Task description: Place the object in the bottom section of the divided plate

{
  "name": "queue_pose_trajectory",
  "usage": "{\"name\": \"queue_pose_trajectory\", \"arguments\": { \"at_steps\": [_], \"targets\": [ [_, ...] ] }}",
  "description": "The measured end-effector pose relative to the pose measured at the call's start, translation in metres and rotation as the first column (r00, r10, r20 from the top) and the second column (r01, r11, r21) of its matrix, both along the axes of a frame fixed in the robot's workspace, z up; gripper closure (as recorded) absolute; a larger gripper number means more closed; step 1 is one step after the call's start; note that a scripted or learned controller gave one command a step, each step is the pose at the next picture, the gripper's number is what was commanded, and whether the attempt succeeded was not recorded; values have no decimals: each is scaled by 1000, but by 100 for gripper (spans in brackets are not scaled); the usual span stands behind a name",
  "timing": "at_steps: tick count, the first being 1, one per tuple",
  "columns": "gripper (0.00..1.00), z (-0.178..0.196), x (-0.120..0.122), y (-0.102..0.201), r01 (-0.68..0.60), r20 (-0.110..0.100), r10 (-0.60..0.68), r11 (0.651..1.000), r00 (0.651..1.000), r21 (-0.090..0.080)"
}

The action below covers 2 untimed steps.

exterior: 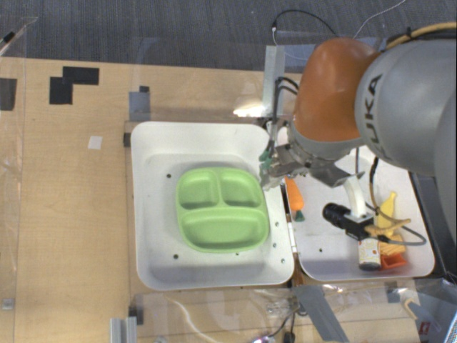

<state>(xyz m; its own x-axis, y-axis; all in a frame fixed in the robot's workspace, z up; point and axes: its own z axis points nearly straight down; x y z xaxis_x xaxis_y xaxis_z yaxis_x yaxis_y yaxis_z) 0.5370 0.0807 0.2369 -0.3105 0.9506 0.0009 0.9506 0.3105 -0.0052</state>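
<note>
While the tool (270, 168) hovers, the carrot (294, 197) lies just beside.

The divided plate (221, 209) lies in the left bin (153, 263), carrot (295, 197) in the right bin (325, 259).

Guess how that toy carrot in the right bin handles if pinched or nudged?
The carrot looks like moulded plastic: probably stiff and light. Its tapered, rounded form may roll or pivot when nudged. Smooth sheen suggests it could slip from the gripper.

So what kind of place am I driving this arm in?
Probably a robotics lab bench, not a kitchen: two white bins fixed on a wooden bench, a green divided plate, toy food like a carrot, loose cables.
</note>
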Motion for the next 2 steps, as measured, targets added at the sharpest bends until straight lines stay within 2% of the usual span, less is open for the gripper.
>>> {"name": "queue_pose_trajectory", "arguments": {
  "at_steps": [1,2],
  "targets": [
    [100,-56,66,-13,-208,3,208,978,978,1],
    [100,-132,107,33,28,11,-28,1000,1000,2]
  ]
}}
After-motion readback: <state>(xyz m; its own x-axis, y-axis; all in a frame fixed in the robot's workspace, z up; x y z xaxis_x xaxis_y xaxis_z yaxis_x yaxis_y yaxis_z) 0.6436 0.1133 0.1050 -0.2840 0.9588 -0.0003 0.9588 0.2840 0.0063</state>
